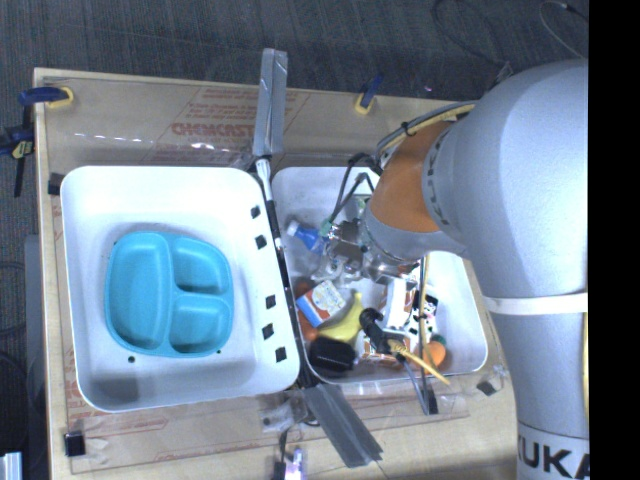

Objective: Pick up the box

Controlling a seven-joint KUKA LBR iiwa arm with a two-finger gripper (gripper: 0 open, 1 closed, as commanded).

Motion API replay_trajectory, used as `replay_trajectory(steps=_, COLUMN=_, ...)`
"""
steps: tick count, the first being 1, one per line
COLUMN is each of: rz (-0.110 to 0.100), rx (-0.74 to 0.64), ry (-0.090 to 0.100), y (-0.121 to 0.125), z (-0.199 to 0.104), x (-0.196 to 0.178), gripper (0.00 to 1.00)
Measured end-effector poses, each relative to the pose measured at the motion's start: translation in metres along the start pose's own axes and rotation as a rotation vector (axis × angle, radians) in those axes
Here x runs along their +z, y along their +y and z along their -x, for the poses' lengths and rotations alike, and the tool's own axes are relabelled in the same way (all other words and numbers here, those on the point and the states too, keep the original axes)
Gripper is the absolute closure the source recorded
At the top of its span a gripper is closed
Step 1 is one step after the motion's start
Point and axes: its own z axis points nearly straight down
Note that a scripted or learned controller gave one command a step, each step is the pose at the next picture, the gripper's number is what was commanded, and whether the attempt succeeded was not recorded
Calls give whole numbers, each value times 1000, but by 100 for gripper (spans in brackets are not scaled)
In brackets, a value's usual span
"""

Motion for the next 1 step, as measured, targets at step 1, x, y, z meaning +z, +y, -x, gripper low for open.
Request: replay_trajectory(steps=1, rz=5, rx=454, ry=3, y=-90, z=-37, x=-90, gripper=100)
